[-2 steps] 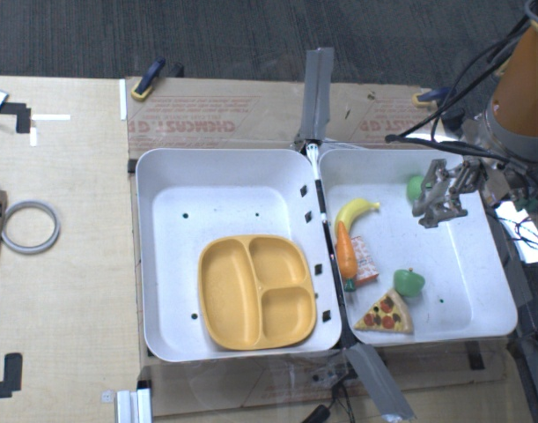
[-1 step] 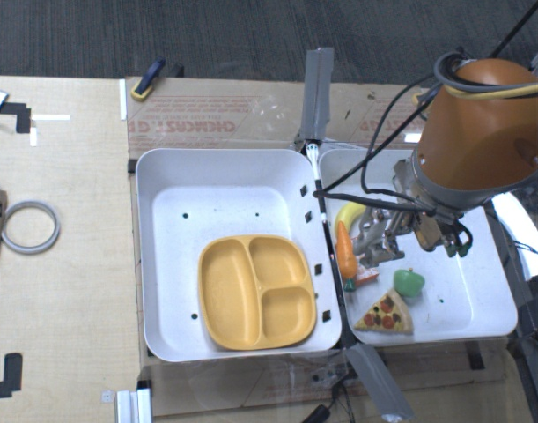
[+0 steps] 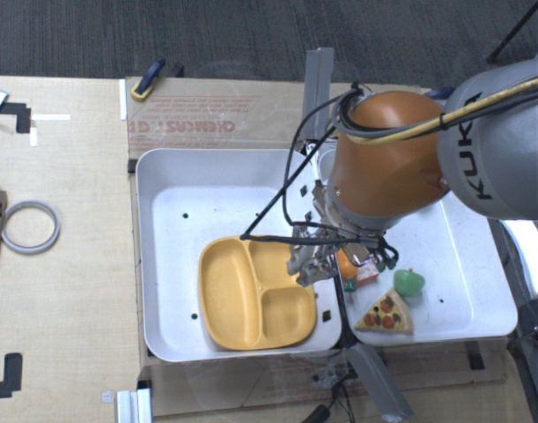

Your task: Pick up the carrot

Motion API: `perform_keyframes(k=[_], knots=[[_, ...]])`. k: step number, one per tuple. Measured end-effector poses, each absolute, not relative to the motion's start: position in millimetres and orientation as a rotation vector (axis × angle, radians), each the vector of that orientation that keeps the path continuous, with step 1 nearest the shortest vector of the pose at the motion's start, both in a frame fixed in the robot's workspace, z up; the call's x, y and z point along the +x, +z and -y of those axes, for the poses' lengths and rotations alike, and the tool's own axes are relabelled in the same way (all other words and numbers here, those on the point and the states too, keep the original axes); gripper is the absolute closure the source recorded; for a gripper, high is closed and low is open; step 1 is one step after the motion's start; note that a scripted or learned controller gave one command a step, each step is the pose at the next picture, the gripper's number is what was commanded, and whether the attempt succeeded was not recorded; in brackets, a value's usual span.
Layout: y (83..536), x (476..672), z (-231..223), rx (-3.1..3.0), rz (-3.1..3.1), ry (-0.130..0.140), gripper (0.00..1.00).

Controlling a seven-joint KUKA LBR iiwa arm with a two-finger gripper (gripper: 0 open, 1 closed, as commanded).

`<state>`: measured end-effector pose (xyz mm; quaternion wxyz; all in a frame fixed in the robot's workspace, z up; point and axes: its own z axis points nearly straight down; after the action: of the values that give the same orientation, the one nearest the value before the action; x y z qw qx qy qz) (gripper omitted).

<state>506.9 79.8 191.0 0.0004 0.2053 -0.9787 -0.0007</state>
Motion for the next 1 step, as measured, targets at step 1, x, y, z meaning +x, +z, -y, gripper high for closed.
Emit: perform_keyframes(k=[1], knots=[[318.3, 531.3, 6.1, 0.598, 3.085, -0.001, 1.0]])
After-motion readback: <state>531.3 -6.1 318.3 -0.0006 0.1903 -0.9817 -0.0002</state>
